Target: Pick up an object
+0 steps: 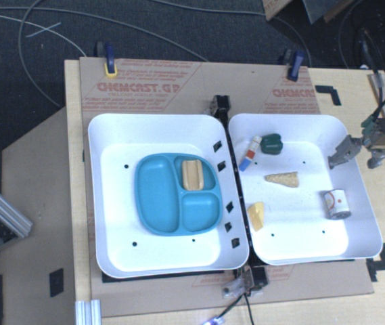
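Grey, my gripper point(354, 150) hangs over the right bin's point(354, 246) right rim, jaws spread and holding nothing, near the small can point(337, 204).

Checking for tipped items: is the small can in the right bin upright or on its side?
On its side: the can lies lengthwise on the right bin, round end facing down-right.

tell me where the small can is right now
The small can lies on its side in the right bin, near that bin's right wall, below the gripper and to the right of the tan wedge.
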Controlling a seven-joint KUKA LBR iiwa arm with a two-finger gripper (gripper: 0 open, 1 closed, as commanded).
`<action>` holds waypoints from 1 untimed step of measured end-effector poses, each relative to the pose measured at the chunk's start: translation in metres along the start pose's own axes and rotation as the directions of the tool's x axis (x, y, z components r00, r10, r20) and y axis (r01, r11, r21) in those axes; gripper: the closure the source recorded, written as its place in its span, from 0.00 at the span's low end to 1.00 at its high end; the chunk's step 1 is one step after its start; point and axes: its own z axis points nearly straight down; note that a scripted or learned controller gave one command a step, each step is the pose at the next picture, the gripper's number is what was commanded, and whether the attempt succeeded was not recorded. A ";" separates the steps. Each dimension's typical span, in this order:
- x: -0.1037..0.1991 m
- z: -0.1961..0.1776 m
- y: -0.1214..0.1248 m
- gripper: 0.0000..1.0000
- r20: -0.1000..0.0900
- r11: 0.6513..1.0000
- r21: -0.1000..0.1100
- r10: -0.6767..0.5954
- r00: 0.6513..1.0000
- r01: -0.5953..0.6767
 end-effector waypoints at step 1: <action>0.000 -0.006 0.002 0.00 0.003 1.000 -0.011 -0.003 1.000 0.003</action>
